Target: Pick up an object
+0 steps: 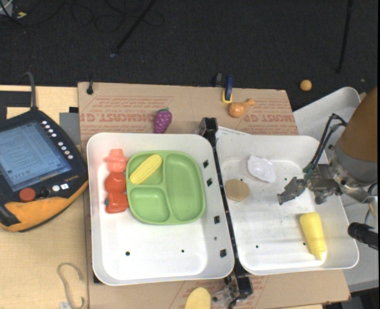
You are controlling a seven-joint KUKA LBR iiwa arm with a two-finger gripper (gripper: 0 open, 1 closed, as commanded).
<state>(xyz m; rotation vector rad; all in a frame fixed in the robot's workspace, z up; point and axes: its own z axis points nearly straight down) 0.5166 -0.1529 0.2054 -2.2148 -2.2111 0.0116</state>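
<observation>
A dark carpeted floor lies behind the light wooden tabletop (22,269), which carries a sheet of brown printed cardboard (190,111) under two shallow white bins set side by side. My arm reaches in from the right, and my end effector (300,190) hangs low over the right white bin (273,262), near its right half. Its dark fingers point toward the middle of that bin; from this angle I cannot tell how far apart they stand, and nothing shows between them.

In the right bin, a yellow bottle-shaped plastic toy (313,234) lies just below and to the right of my end effector, apart from it. A crumpled white, plastic-looking piece (262,168) lies to the upper left, and a flat tan round disc (236,190) rests near the bin's left wall.

The left white bin (151,262) holds a green divided plastic plate (173,195), with a yellow toy corn cob (144,168) lying in its upper left compartment. A red and pink block-shaped toy (115,182) lies beside the plate's left edge.

On the cardboard behind the bins lie a purple toy grape bunch (162,119) and an orange pear-shaped toy (238,108). A grey and orange handheld control pendant (29,166) lies on the tabletop at the left.
</observation>
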